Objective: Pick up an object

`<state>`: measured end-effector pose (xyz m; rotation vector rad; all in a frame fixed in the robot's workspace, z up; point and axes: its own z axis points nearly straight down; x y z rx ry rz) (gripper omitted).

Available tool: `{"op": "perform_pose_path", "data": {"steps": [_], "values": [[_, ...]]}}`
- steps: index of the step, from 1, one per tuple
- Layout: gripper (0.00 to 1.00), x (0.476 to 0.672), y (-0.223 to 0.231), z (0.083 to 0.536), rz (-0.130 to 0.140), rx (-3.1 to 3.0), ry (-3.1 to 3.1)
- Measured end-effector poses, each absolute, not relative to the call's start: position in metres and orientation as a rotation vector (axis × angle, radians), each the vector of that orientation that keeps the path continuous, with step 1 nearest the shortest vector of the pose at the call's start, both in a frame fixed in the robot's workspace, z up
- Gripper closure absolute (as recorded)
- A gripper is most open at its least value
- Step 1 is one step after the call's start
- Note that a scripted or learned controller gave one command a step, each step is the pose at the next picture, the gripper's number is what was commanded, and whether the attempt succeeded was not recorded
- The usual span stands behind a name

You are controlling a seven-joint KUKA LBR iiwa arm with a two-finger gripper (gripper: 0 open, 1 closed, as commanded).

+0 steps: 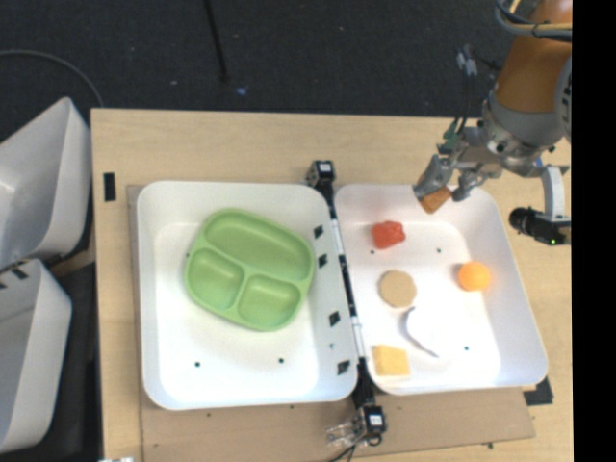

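Gripper (445,183) at the end of the grey arm with the orange band (527,75) hangs over the far corner of the right-hand shallow white bin (500,354), and a small brownish-orange block (434,199) sits between its two fingers, which are closed part-way onto it. Judged from this, the lifting step is in hand: the block appears clear of the bin floor, though the slant of the view leaves the exact height uncertain. The next move calls for a steady upward carry with the pinch kept firm, since the block is held near the fingertips and could slip. Remaining items lie on that same bin's floor: a red lumpy piece (388,234) nearest the gripper, a round tan disc (397,288) toward the bin's middle, an orange ball (473,275) by the arm-side wall, a curved white piece (420,335) nearer the front wall, and a yellow wedge (390,360) at the front corner beside the divider. Across the divider from this bin, the left-hand white bin (173,373) holds a green plastic divided plate (250,269), well apart from the gripper.
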<state>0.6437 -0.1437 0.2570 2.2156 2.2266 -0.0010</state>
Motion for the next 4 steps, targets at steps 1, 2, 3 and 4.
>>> {"op": "perform_pose_path", "data": {"steps": [1,2,3,4], "values": [[1.00,0.646,-0.087,0.260,0.001,2.214,2.229],[1.00,0.637,-0.034,0.267,0.000,2.215,2.229],[1.00,0.636,0.023,0.256,0.000,2.215,2.231],[1.00,0.631,0.067,0.256,-0.002,2.216,2.231]]}}
